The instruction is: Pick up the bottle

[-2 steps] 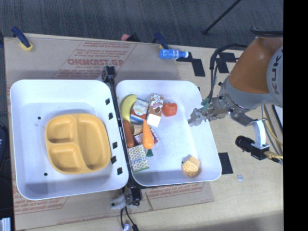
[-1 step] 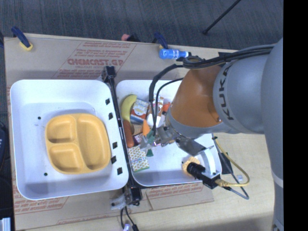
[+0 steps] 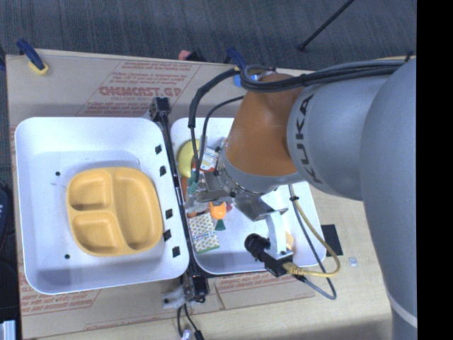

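My gripper (image 3: 203, 192) reaches down into the left part of the right bin (image 3: 233, 261), beneath the orange wrist band. A yellow-green rounded thing (image 3: 185, 159), perhaps the bottle, lies just behind the gripper against the bin's left wall, and the arm hides part of it. Small orange pieces (image 3: 219, 208) sit right beside the gripper. I cannot make out whether anything is between the fingers.
The left bin (image 3: 42, 140) holds a yellow divided plate (image 3: 113, 210). A checkered flat packet (image 3: 202, 233) and a small green piece (image 3: 220, 224) lie at the front left of the right bin. The arm covers most of that bin.
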### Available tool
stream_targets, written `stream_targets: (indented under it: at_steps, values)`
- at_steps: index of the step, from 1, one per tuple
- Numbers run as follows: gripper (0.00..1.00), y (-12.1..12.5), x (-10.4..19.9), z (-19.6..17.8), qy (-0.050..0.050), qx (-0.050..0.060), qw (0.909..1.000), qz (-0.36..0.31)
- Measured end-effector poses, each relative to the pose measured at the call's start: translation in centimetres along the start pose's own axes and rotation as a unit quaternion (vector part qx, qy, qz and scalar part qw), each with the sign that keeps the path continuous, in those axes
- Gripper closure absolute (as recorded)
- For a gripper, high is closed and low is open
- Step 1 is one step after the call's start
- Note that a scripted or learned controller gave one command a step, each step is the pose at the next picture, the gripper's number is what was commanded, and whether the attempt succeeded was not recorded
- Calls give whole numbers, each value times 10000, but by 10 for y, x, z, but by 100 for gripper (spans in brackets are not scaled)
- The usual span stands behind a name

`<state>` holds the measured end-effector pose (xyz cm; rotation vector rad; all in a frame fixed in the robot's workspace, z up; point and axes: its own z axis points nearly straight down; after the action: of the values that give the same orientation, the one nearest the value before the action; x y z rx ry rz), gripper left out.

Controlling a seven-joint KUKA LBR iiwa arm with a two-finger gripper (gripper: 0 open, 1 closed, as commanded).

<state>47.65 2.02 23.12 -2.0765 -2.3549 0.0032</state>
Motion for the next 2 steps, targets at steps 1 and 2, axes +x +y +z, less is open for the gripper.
stream_targets:
  at_steps: [1,2]
  values:
    - [100,-2,-12,7,5,7,9923,-1242]
    - [100,3,25,15,4,9,9303,-3668]
